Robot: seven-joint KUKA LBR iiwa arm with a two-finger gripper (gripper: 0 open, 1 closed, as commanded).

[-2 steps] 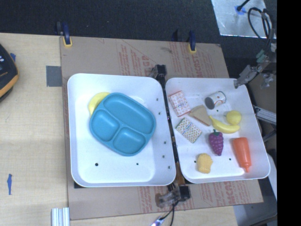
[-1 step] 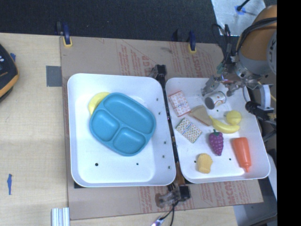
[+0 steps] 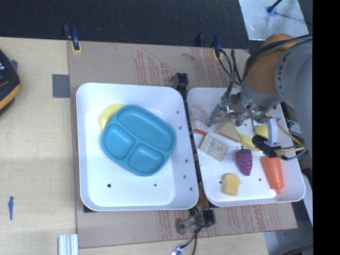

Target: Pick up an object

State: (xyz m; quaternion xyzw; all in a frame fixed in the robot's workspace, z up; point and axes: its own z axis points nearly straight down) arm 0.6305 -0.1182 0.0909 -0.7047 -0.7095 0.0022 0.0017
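Observation:
My gripper (image 3: 227,120) hangs low over the back of the right bin (image 3: 255,196), its metal fingers spread open and nothing between them. Just under and in front of it lies a pale cheese wedge (image 3: 228,132). A yellow banana-like piece (image 3: 246,140) lies to the wedge's right. Further forward sit a checkered packet (image 3: 213,147), purple grapes (image 3: 244,161), an orange carrot (image 3: 274,174) and a small yellow lump (image 3: 230,184). Part of the bin's right back corner is hidden by the arm.
The left bin (image 3: 90,185) holds a blue divided plate (image 3: 138,139) lying on a yellow object (image 3: 108,115). A black clip with cables (image 3: 264,145) hangs from the wrist near the carrot. A yellow and black device (image 3: 6,84) sits at the bench's left edge.

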